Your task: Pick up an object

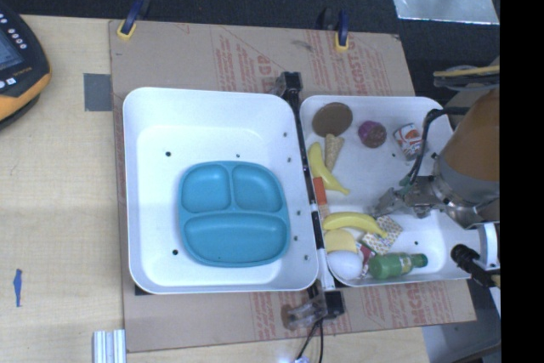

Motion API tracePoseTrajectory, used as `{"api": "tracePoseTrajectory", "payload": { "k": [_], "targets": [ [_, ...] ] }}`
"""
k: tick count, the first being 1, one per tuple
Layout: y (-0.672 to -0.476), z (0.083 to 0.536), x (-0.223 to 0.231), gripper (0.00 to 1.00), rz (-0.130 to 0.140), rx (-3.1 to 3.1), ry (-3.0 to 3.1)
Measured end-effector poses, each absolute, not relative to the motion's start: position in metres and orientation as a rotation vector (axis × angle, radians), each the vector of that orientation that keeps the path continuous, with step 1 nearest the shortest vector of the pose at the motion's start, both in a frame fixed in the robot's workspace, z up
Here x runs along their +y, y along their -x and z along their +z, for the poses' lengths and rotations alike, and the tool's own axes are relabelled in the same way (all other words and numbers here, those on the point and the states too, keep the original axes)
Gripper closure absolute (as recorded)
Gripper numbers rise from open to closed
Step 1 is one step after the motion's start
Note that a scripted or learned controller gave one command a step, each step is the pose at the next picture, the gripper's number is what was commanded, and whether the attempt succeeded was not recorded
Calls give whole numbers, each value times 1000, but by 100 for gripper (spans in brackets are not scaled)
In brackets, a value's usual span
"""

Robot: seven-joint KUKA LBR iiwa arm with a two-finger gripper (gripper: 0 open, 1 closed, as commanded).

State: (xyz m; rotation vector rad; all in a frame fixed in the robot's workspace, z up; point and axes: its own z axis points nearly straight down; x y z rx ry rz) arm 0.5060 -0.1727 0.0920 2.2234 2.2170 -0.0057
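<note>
1. The jaws [393, 201] hang low in the right bin [387, 108], over its bare white floor; whether they are apart or together I cannot tell.
2. A banana [353, 222] lies just below and left of the jaws, not between them.
3. A green bottle [394, 265] lies on its side near the front wall, beside a white egg [343, 264].
4. A second banana [323, 168], a brown round piece [332, 118] and a purple piece [371, 133] lie farther back.
5. The left bin [144, 123] holds a blue divided plate [234, 212].

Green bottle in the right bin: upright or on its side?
On its side. The green bottle lies lengthwise along the right bin's near wall, cap end pointing right, next to a white egg-like item.
</note>
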Motion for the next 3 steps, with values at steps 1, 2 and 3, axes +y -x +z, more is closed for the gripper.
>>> {"api": "tracePoseTrajectory", "payload": {
  "k": [1,2,3],
  "targets": [
    [-588,93,-172,0,4,2226,-2211],
    [-659,93,-129,0,6,2230,-2209],
    [-554,92,-97,0,-10,2226,-2225]
  ]
}}
